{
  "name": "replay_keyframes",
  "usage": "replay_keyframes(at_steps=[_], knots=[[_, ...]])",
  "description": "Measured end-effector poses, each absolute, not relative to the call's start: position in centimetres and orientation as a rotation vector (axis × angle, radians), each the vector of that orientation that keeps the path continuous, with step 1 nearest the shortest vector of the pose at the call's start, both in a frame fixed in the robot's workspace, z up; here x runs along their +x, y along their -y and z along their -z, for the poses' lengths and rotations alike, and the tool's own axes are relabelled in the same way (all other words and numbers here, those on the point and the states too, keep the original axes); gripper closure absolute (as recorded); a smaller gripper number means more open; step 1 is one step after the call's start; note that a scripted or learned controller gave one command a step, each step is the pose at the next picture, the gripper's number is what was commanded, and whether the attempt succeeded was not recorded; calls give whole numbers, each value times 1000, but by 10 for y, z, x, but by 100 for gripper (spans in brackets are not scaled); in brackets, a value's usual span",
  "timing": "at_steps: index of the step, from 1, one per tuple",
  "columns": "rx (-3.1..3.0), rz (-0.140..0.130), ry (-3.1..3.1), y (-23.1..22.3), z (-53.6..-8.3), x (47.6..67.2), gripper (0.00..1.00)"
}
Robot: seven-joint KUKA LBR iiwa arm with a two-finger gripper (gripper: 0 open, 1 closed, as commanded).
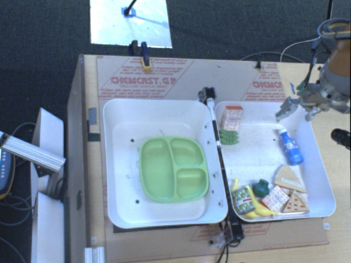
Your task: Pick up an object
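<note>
I've got the pincer (pixel 300 106) poised over the far right rim of the right bin (pixel 323 174), fingers spread and nothing between them. Closest candidate is the blue bottle (pixel 289 148), lying tilted on the bin floor just below and apart from the clutter, so easy access. The other toys crowd the near corner: a banana (pixel 253 211), wedge pieces. The green tray (pixel 174 167) sits in the left bin (pixel 118 147). I'd drop onto the bottle.

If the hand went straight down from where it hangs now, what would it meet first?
Probably bare floor of the right bin, near its far rim. The hand sits above and slightly right of the blue bottle; depth is hard to judge.
</note>
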State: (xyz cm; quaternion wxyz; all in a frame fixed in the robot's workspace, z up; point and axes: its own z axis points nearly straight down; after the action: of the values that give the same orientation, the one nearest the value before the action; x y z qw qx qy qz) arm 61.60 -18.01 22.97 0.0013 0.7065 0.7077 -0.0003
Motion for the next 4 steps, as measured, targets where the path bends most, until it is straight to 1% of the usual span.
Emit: replay_keyframes(at_steps=[1, 3, 4], knots=[[2220, 1, -2222, 207, -152, 644, 0], [2218, -1, -2222, 206, -97, 626, 0], [2218, -1, -2222, 206, -85, 613, 0]])
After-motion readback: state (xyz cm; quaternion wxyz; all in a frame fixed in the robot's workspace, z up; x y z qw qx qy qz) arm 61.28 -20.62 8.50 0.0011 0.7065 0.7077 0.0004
